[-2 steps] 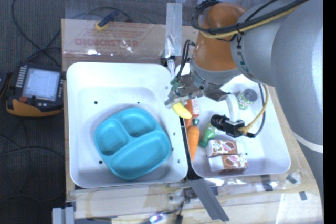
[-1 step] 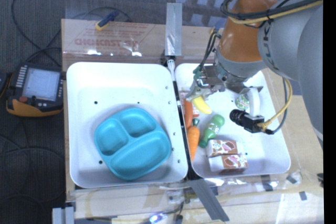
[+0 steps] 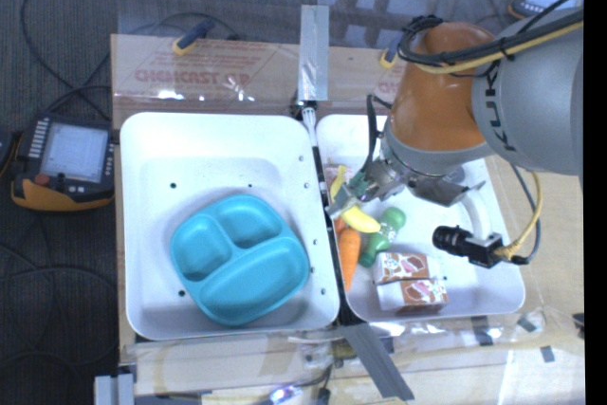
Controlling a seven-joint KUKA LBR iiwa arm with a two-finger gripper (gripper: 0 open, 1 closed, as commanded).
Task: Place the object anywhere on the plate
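The blue divided plate (image 3: 240, 256) lies in the left bin (image 3: 152, 147), toward its front. The gripper (image 3: 353, 191) hangs low over the left part of the right bin (image 3: 493, 294), just right of the wall between the two bins. Right below it lie a yellow toy fruit (image 3: 360, 220), a green toy vegetable (image 3: 385, 229) and an orange carrot (image 3: 348, 253). The grey and orange arm hides much of the back of the right bin. Whether anything sits between the fingers is hidden.
Two small red and white boxes (image 3: 412, 281) lie at the front of the right bin. A pale packet (image 3: 334, 175) rests against the divider behind the gripper. A control pendant (image 3: 62, 161) sits left of the bench.
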